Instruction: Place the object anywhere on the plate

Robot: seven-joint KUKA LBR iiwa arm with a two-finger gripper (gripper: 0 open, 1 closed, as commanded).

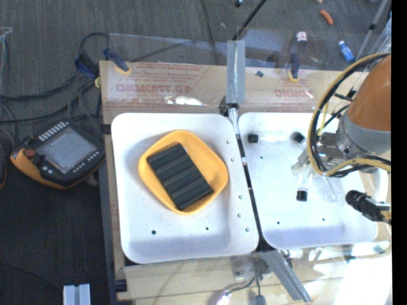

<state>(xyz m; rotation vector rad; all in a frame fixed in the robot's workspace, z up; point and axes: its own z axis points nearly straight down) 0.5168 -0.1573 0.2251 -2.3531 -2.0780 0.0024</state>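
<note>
Yellow plate (183,170) is sitting mid-way in the left bin (127,234) with the black ridged object (180,176) lying flat across it, inside the rim, so the placing is looking done and only a clear retreat is looking left. White floor is showing round the plate, widest toward 6 o'clock. In the right bin (286,230) the claw (304,182) is hanging at 3 o'clock, near the shared wall; I cannot tell its state.

Smooth matt yellow plate (215,164), ribbed matt black block (180,176), glossy white plastic bins (130,189), clear-fingered hand (316,182).
</note>
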